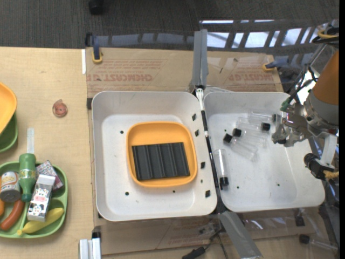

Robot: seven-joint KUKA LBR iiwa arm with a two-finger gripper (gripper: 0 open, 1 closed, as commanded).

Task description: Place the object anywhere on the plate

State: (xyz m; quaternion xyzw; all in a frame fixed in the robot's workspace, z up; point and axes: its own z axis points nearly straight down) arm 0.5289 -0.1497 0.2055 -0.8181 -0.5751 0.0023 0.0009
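Seemingly little was done: the orange plate (160, 154) carried just its dark grooved block (161, 161), clear tubes (249, 134) lay in the right bin (269, 193), and the gripper (284, 131) hovered there, grip state impossible to tell.

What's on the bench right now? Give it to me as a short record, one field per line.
left bin: holds the orange plate, which has a dark ribbed insert at its middle
right bin: holds several clear tubes with black caps, scattered toward its far side
gripper: over the right bin's right side, near the tubes
object on plate: none seen yet apart from the insert
table at left: green tray with toy food
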